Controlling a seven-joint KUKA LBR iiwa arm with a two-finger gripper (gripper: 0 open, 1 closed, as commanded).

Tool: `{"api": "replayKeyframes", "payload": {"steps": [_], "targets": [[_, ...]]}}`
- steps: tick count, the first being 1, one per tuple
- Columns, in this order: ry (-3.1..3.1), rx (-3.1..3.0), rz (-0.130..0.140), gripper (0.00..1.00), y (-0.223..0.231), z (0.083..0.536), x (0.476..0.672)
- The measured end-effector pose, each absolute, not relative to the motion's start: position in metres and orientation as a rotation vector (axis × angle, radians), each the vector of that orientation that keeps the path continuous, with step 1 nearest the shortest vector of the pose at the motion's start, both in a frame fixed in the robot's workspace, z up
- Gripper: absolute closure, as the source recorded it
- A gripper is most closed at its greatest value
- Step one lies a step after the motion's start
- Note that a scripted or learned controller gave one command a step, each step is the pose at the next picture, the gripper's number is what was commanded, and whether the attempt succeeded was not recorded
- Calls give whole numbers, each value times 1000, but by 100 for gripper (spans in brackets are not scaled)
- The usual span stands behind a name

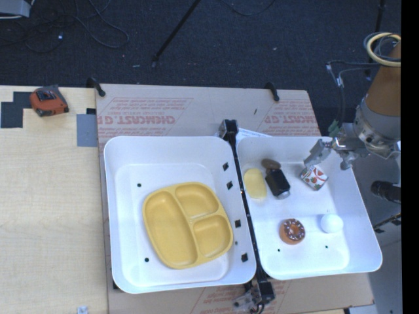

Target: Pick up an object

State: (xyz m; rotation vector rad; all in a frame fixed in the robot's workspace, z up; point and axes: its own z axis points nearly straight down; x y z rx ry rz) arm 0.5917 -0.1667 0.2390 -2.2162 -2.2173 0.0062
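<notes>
Small red-and-white carton, tilted, in right bin's far part.

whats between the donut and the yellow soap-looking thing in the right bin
Bare white bin floor in the camera view; between the donut and the pale yellow piece nothing lies.

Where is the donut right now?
The donut lies in the right-hand bin, near its front, with the white ball just to its right and the black block behind it.

Two bins, one tray, five small objects.
</notes>
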Motion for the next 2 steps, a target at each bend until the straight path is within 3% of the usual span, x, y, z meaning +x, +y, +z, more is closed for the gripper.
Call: {"api": "replayKeyframes", "payload": {"steps": [2], "targets": [[-2213,-2213,10,0,-173,122,597]]}}
